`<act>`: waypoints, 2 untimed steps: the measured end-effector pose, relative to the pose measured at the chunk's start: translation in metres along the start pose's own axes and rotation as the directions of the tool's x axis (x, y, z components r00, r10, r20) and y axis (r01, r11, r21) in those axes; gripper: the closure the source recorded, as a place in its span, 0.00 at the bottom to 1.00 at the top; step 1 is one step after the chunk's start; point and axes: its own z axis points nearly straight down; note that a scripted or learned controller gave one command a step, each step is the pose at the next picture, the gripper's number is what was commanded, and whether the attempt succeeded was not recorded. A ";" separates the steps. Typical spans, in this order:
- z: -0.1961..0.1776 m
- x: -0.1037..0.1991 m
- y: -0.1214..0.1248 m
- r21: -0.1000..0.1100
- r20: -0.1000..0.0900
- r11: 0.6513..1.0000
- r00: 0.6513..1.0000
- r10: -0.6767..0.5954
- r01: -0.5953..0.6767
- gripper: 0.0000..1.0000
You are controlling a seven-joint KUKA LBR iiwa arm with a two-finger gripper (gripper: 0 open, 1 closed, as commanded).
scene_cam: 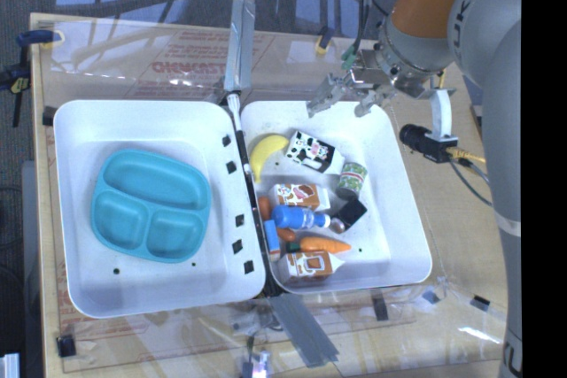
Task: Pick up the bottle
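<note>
Nearest me, bottle (298, 218) lies among clutter in right bin (403, 190); my gripper (341, 102) hovers above, fingers spread, holding nothing.

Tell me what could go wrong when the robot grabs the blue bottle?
The blue bottle lies squeezed between a small carton and a carrot, so the gripper might catch those instead. It lies on its side and looks round, so it could roll or slip away. The gripper hangs over the right bin's far edge, so it must cross other toys first.

gripper (341, 102) raised, fingers spread, empty
</note>
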 end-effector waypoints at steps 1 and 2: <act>0.135 0.002 -0.052 0.002 -0.001 0.999 0.999 -0.045 0.045 0.00; 0.166 0.043 -0.083 -0.045 0.020 0.997 0.998 0.063 -0.062 0.00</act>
